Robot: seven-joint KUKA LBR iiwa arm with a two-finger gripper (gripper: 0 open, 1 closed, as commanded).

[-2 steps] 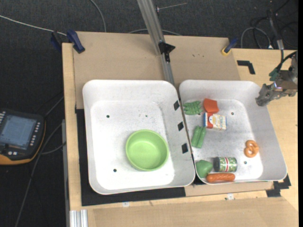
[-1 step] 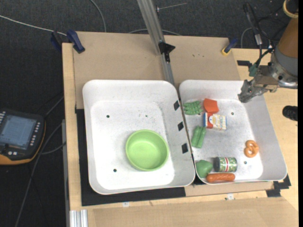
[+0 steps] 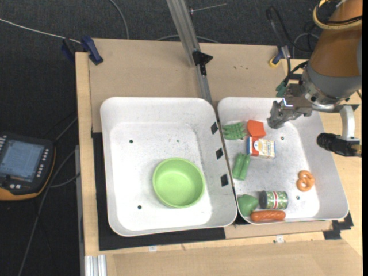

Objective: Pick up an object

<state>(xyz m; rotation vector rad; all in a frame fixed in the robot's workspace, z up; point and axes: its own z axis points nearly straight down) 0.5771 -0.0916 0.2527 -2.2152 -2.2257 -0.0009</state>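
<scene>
Now, target: I'd take the orange block, nearest the gripper
Claw: can't tell its state
Approach: I'd descend straight, clear of the carton

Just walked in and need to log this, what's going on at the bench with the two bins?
A grey and orange arm reaches in over the right bin, its gripper hanging above the bin's upper part, close to an orange block and a small carton. Nothing shows between its fingers. A pretzel, a can and a hot dog lie nearer the front. The left bin holds a green bowl.
</scene>
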